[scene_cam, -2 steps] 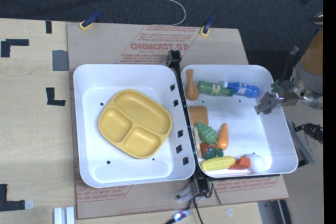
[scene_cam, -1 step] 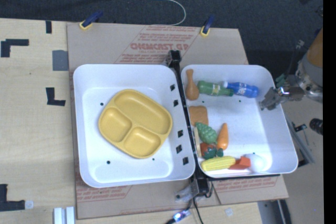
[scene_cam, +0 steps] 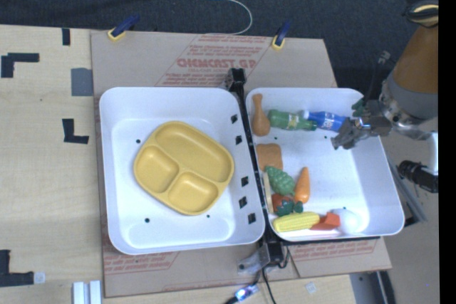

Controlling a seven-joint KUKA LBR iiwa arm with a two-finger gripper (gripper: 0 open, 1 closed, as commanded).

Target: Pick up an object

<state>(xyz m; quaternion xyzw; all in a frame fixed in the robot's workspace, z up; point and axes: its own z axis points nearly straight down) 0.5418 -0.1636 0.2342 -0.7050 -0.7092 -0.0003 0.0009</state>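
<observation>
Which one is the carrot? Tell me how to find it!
Look in the right bin, the one full of toy food. Near its middle, right of the green leafy vegetable and above the yellow corn, lies the carrot. It is the bright orange pointed one, standing almost upright in the picture.

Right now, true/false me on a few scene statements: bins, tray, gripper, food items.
1. The yellow tray lies in the left bin. True.
2. The corn cob sits at the far edge of the right bin. False: it lies at the near edge, beside the carrot.
3. The gripper is over the left bin. False: it is over the right bin, near the bottle.
4. The bottle lies on its side. True.
5. The tray has compartments. True.
</observation>
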